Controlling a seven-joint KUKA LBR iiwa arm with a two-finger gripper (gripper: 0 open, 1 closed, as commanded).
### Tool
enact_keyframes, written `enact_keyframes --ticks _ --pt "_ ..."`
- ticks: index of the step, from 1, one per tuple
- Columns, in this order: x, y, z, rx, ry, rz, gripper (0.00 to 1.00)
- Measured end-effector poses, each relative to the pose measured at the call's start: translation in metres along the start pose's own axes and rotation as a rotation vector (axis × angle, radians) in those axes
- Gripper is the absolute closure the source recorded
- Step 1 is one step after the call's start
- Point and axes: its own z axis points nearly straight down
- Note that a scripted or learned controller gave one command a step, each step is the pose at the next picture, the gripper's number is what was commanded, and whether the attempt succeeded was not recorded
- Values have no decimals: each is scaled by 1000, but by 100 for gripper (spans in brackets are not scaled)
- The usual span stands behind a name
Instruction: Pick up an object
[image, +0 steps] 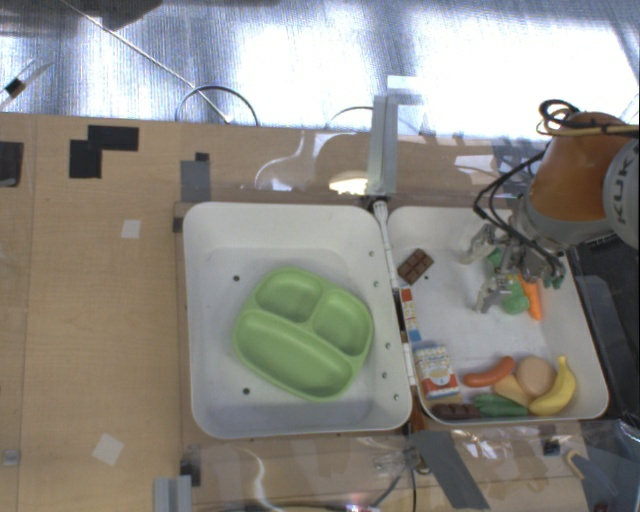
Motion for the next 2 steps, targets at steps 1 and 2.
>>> enact_keyframes --ticks 1,2 --pt "-5 1 -16 2 -15 -6 100" --pt "-11 42 -133 1 -13 -27 100"
